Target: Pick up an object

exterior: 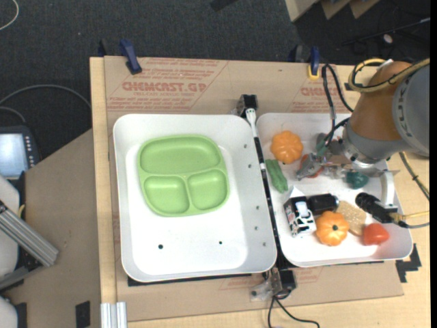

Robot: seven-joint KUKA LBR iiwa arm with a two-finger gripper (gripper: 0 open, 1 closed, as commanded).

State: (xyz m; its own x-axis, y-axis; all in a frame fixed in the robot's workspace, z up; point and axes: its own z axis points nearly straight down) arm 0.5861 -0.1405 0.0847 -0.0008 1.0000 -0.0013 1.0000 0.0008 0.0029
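The claw (315, 164), its state impossible to tell, hangs low in the right bin (396, 250) between an orange pumpkin (287, 146), a green pod (276, 175) and a teal piece (356, 178).

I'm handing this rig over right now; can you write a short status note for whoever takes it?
Gripper: low over the right bin, fingers hard to read, nothing seen held.
Objects, all in the right bin: orange pumpkin and green piece near the left wall, a second pumpkin, red tomato, black-and-white toy.
Left bin: green divided plate.
Done: no pick confirmed.
Left: grasp and lift one object.
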